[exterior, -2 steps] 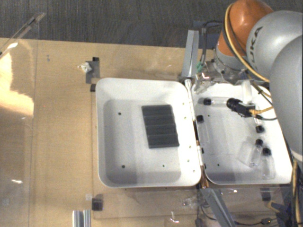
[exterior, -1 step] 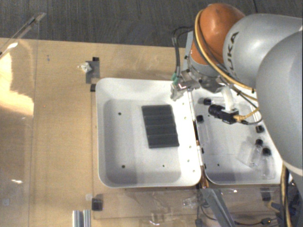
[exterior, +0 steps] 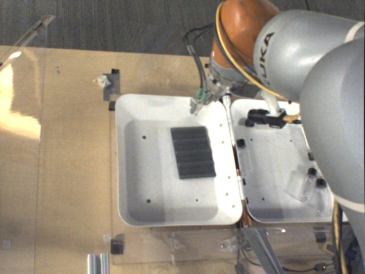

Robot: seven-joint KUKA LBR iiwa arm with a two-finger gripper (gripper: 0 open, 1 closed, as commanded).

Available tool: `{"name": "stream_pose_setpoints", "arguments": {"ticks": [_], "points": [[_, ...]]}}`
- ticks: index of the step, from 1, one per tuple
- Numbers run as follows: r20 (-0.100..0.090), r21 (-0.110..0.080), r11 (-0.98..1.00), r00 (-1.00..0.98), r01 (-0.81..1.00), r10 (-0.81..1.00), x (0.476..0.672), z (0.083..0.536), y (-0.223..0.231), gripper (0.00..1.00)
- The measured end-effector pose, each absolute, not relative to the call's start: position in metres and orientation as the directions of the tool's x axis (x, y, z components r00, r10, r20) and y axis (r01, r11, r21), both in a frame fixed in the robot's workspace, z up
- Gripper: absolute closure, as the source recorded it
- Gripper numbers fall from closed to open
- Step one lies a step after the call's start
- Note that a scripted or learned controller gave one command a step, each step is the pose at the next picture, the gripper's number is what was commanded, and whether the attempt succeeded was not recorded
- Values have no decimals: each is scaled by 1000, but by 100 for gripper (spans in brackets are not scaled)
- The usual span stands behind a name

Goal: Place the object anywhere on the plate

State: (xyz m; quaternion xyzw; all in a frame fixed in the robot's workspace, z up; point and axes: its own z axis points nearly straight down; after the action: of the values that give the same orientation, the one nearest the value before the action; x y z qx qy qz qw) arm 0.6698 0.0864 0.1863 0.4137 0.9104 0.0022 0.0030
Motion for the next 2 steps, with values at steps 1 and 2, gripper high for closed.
{"name": "stream_pose_setpoints", "arguments": {"ticks": [1,2], "points": [[-6,7,862,-862,508,508,626,190,146,100],[-2,6,569,-569,823,823,650,190,200,100]]}}
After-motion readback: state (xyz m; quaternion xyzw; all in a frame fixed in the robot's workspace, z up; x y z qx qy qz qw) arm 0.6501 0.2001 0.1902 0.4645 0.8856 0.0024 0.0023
